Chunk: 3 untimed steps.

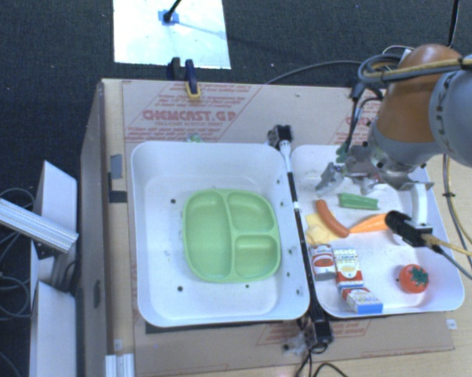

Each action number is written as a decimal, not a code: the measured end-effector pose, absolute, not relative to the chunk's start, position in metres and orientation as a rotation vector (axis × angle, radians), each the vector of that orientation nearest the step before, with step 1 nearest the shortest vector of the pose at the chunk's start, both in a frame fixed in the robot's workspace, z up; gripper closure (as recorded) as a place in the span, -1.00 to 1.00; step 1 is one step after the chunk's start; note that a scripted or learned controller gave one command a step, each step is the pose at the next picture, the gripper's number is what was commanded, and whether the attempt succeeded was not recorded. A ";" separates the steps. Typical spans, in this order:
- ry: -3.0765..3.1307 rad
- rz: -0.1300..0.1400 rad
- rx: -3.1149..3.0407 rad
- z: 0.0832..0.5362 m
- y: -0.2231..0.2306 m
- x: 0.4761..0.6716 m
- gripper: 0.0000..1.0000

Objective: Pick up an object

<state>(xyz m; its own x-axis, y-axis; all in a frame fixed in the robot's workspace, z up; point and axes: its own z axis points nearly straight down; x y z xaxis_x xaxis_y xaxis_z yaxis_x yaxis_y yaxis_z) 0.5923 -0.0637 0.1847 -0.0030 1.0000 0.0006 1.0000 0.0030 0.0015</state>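
Small cartons (345, 269) beside a tomato (413, 278), claw (347, 177) above, seemingly spread wide, nothing held.

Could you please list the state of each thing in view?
Gripper: above the right bin's far end, holding nothing.
Green plate: flat in the left bin.
Tomato: resting in the right bin.
Orange carrot: lying flat.
Cartons: lying side by side.
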 end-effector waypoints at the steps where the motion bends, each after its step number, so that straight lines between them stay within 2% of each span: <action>1: 2.223 -0.002 2.220 0.087 -0.108 0.634 -1.00; 2: 2.226 0.003 2.214 0.085 -0.094 0.669 -1.00; 3: 2.226 0.002 2.214 0.085 -0.087 0.669 -1.00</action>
<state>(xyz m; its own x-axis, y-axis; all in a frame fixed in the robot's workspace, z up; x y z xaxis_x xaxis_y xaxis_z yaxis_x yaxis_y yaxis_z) 0.6691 -0.0873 0.0849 -0.0055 1.0000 -0.0003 1.0000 0.0055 0.0023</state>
